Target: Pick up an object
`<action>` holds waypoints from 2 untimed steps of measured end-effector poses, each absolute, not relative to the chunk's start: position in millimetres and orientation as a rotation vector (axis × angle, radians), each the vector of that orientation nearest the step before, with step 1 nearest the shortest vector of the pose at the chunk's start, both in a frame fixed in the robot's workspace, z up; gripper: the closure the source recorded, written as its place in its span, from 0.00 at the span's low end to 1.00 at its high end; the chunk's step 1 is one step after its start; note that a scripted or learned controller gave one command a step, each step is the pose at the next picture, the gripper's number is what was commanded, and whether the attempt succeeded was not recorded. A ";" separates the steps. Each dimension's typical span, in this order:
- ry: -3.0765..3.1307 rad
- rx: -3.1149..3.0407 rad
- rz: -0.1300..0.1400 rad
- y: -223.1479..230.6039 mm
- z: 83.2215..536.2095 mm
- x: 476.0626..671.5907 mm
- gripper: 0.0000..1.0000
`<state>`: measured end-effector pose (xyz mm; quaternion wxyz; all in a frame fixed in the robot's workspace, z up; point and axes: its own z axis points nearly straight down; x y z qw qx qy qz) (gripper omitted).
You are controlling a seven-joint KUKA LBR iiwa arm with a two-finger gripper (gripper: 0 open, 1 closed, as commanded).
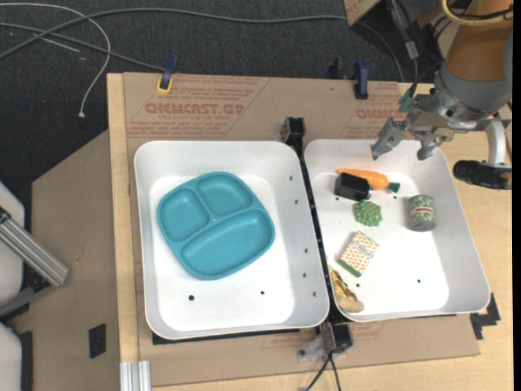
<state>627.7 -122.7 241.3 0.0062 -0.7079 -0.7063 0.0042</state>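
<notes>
Orange carrot (368, 177) sits nearest the hand (405, 143), which hangs spread open and empty over the right bin (464, 292); it should probably center before dropping, avoiding the black block (351, 187).

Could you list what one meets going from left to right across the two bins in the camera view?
Blue divided plate → black block → patterned packet → green ball → small can. The orange carrot overlaps the block, so I leave it out.
</notes>
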 end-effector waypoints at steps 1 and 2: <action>-2.221 -2.220 0.000 -122.4 249.4 630.1 0.00; -2.220 -2.217 0.003 -111.8 199.3 631.1 0.00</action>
